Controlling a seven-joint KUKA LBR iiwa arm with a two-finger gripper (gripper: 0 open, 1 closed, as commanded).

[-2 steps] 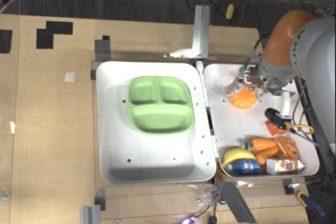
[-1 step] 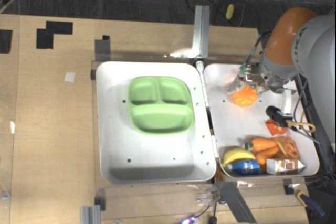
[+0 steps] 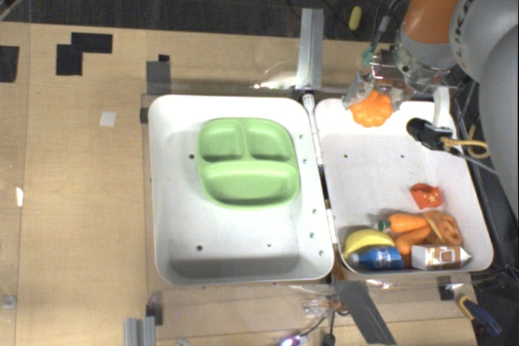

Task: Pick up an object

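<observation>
My gripper [image 3: 375, 96] hangs over the far left corner of the right bin [image 3: 365, 174]. An orange, lumpy toy fruit [image 3: 371, 111] sits between its fingers just below the wrist, and the gripper is shut on it. Its shape reads like a small pumpkin or pepper. The upper part of the fruit is hidden by the fingers.
Piled in the right bin's near right corner are a red piece [image 3: 426, 195], a carrot [image 3: 408, 224], a brown pretzel-like piece [image 3: 446, 228], a yellow banana [image 3: 366, 239], a blue can [image 3: 378, 259] and a white carton [image 3: 439, 257]. A green divided plate [image 3: 247, 160] lies in the left bin [image 3: 174, 198].
</observation>
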